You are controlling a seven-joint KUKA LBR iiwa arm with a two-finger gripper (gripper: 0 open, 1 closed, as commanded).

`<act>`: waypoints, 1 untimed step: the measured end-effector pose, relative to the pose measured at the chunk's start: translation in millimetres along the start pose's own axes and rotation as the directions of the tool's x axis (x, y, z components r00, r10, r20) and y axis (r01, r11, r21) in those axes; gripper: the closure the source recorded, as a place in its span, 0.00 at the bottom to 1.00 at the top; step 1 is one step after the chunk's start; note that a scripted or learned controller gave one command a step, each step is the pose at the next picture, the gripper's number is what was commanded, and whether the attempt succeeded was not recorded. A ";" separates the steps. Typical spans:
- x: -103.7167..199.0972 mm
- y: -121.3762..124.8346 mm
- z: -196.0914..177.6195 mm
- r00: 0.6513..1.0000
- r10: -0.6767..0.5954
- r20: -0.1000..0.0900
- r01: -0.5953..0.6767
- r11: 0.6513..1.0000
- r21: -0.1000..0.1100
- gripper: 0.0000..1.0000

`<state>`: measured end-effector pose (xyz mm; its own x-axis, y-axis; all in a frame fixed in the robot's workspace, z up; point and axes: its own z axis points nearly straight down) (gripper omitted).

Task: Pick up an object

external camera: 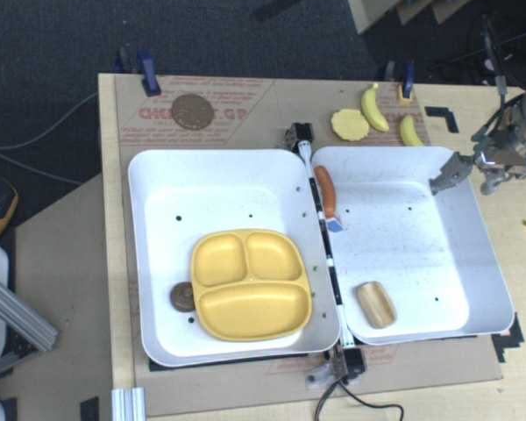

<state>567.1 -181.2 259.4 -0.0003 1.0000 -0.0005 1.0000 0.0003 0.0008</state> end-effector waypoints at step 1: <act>65.2 34.2 174.0 1.000 -0.006 -0.007 0.006 1.000 0.015 0.00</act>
<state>601.5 -116.1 85.4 -0.0059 1.0000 0.0062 0.9999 0.0060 -0.0140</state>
